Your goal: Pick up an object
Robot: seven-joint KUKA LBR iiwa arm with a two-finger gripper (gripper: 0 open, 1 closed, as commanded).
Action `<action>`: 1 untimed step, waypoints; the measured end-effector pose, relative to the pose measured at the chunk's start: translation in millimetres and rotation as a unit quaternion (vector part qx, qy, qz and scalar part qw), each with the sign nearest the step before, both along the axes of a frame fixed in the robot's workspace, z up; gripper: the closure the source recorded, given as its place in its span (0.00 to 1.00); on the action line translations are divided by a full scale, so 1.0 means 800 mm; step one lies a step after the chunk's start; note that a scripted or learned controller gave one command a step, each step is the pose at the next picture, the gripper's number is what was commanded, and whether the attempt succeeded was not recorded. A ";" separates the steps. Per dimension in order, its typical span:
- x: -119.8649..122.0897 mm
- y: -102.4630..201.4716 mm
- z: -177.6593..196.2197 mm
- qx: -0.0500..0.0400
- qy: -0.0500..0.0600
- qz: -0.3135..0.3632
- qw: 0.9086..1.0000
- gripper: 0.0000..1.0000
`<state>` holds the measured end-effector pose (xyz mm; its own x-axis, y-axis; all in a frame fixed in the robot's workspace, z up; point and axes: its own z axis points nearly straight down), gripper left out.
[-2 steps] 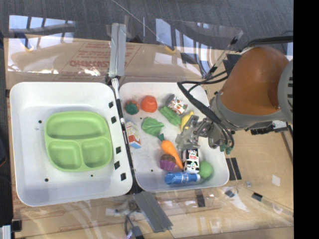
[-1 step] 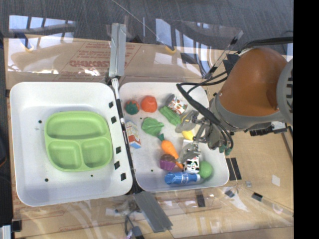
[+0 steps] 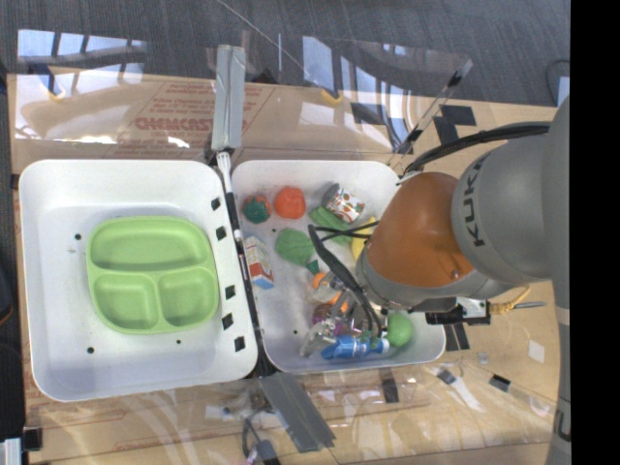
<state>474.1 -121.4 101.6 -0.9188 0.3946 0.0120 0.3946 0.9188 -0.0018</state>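
Observation:
My gripper (image 3: pixel 332 320) hangs low over the near part of the right bin (image 3: pixel 291 356), under the orange wrist band (image 3: pixel 418 240). It is right above a blue bottle (image 3: pixel 354 348) that lies on its side, with a green ball (image 3: pixel 399 330) beside it. Further back in the bin lie an orange ball (image 3: pixel 289 201), a small green and red toy (image 3: pixel 256 208), a printed can (image 3: pixel 344 203), a green leafy piece (image 3: pixel 295 245), a small carton (image 3: pixel 257 263) and an orange piece (image 3: pixel 323 280). The arm hides whatever lies beneath it.
The left bin (image 3: pixel 48 260) holds a green divided tray (image 3: pixel 152 273). A metal bar (image 3: pixel 228 100) runs back from the divider between the bins. A clear panel and cardboard (image 3: pixel 165 109) stand behind the bins. Cables loop around the wrist.

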 end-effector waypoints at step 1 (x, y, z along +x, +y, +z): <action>0.072 0.031 -0.013 -0.001 -0.005 -0.020 1.000 0.00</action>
